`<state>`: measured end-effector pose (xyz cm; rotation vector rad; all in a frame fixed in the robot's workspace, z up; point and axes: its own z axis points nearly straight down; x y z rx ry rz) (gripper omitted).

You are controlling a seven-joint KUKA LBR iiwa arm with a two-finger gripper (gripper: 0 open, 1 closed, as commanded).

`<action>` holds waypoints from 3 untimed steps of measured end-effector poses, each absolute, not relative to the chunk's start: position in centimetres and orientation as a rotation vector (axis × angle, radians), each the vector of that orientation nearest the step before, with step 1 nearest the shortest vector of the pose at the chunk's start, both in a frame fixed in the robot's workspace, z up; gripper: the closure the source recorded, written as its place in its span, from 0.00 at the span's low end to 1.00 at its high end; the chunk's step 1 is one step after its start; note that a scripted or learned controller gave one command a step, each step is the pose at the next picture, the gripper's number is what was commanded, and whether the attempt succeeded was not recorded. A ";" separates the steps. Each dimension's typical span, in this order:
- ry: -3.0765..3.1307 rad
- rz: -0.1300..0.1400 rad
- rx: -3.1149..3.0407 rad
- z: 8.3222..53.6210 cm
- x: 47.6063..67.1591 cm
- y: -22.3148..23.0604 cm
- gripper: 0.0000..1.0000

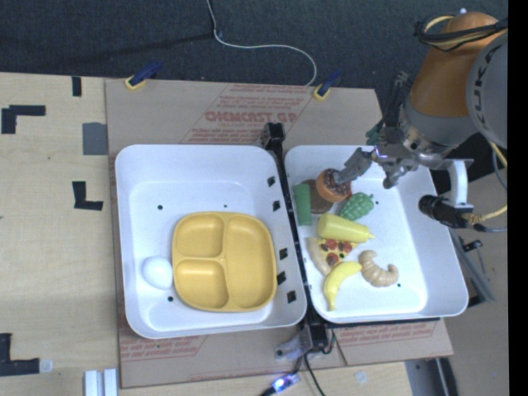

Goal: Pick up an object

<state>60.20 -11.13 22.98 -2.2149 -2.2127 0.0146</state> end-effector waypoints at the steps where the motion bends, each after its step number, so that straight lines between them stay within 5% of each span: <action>1: -2.222 0.002 -2.219 23.7 60.5 -11.1 0.00; 3: -2.219 0.009 -2.217 13.6 60.0 -11.3 0.00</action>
